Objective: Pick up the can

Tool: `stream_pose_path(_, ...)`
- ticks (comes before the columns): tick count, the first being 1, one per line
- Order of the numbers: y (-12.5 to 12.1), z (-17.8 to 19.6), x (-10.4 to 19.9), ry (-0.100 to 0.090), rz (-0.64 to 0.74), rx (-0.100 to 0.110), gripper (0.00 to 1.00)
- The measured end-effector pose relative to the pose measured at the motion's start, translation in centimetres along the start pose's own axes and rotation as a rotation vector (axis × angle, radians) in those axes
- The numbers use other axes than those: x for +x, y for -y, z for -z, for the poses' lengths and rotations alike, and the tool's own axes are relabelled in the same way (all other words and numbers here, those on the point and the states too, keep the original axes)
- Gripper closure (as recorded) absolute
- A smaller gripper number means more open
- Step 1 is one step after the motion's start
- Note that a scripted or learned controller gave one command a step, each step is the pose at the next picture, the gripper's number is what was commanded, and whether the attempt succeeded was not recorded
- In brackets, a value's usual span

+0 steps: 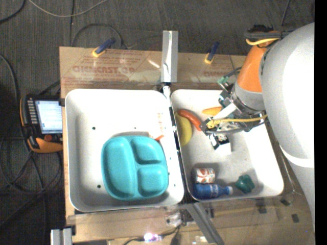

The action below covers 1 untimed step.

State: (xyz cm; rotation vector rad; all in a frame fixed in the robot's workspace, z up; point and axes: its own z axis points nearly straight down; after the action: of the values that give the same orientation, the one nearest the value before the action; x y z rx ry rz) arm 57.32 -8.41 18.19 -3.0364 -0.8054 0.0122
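The tool [220, 137] hangs over the middle of the right bin [255, 152], jaws unclear so I cannot tell their state, and the can [205, 175] lies on its side nearer and slightly left, long axis running left-right, just above the bottle [210, 190].

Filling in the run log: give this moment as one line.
gripper: over right bin, holding nothing seen | can: lying near front wall, beside blue bottle | left bin: teal tray
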Motion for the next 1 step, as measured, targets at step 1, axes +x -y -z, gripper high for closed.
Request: stream_pose_path(1, -5.21, 0.35, 4.15, -0.001, 0.048, -0.002, 1.00)
